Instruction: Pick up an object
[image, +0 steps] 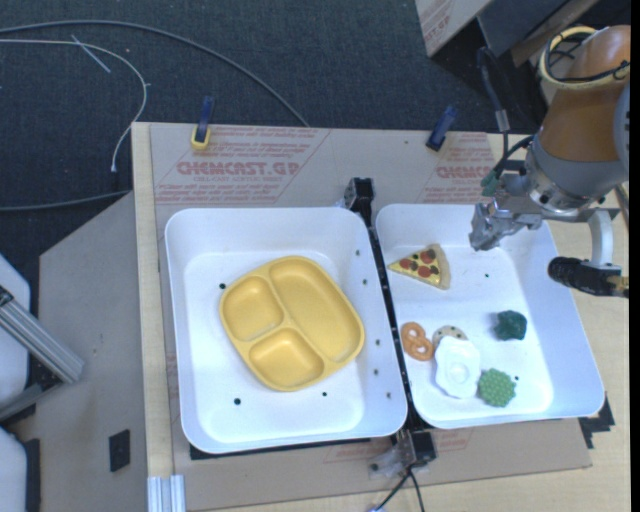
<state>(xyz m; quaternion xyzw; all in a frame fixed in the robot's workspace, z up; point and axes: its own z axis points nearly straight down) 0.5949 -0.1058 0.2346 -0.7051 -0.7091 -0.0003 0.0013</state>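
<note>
Dark grey carpet floor (300, 60) around the bench, crossed by thin pale cables (120, 60) looping at upper left. Brown board benchtop (260, 165) printed with faded red lettering (clamped at its far edge by two blue clips (204, 120)). Cardboard box corner (450, 20) at the top. Slanted metal bar (35, 335) at far left. Even, soft light throughout.

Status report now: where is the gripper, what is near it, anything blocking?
Gripper over right bin, back edge, nothing seen between fingers. Pizza slice nearest, lying flat, untouched. Nothing in the way.
</note>
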